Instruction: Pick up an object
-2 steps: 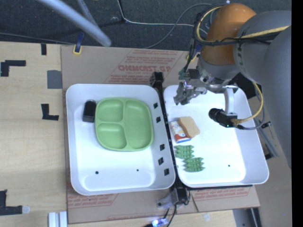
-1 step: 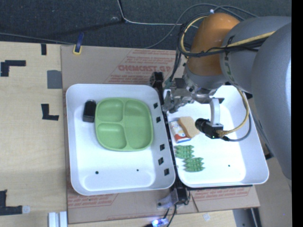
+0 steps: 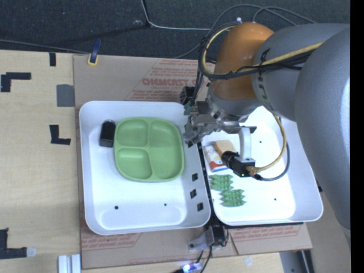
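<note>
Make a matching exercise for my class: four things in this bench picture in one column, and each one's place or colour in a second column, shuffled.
Things:
1. divided plate
2. black block
3. pea pods
4. arm's band

Descriptions:
A. orange
B. green, lying in the right bin
C. pale green, in the middle of the left bin
D. beside the plate's left edge

Pairs: 1-C, 2-D, 3-B, 4-A

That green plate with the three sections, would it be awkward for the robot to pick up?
Probably. The green plate lies flat in the left bin, so two fingers could likely only catch its raised rim. It looks like stiff moulded plastic, so it should hold its shape and be fairly light. Its smooth surface may be slippery.
</note>
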Robot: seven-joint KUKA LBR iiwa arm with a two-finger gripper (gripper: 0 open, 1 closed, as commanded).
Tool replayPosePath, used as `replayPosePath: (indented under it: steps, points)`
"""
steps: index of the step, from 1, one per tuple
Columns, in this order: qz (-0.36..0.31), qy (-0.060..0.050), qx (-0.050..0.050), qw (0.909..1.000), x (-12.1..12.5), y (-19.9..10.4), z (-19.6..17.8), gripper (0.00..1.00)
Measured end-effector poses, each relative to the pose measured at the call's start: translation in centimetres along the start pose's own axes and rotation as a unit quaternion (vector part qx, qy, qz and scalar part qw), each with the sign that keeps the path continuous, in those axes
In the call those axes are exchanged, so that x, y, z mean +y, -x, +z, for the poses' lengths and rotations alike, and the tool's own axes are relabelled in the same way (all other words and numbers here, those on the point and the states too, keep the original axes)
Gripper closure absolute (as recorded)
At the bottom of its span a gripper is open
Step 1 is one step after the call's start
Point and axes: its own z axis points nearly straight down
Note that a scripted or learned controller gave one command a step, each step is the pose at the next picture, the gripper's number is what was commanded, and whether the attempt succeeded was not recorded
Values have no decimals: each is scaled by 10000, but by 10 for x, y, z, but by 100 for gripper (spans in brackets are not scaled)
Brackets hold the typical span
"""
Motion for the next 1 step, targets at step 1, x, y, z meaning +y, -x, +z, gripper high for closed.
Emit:
replayPosePath:
  steps: [1]
  points:
    - [-14,6,5,10000,-21,-50,-15,100]
